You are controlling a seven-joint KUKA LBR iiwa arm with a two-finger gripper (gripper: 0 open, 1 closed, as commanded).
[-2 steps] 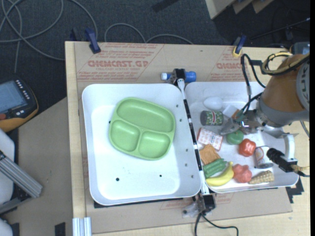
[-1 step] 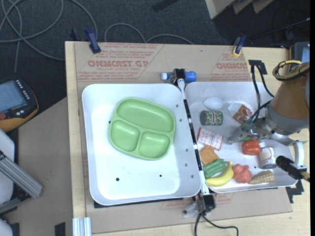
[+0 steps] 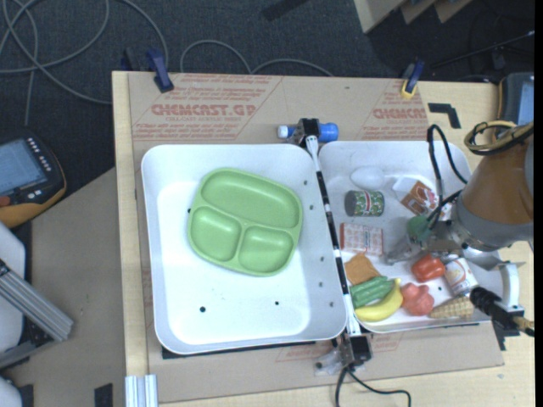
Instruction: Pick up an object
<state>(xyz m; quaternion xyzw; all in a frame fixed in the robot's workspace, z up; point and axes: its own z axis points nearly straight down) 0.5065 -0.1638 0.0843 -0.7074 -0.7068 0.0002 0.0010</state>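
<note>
Arm in from 3 o'clock, wrist bent down over the right bin (image 3: 373,161), hand (image 3: 416,242) low among the toys, can't tell its state, red tomato (image 3: 428,269) just at its 5 o'clock, banana (image 3: 380,306) at bin's 6 o'clock, green divided plate (image 3: 245,221) in left bin (image 3: 170,253)

A green divided plate (image 3: 244,222) is lying in the left white bin (image 3: 170,312) on the table (image 3: 212,100). Grey cables (image 3: 76,24) are trailing across the dark floor (image 3: 254,32), and a handheld pendant (image 3: 25,172) is sitting at left.
</note>
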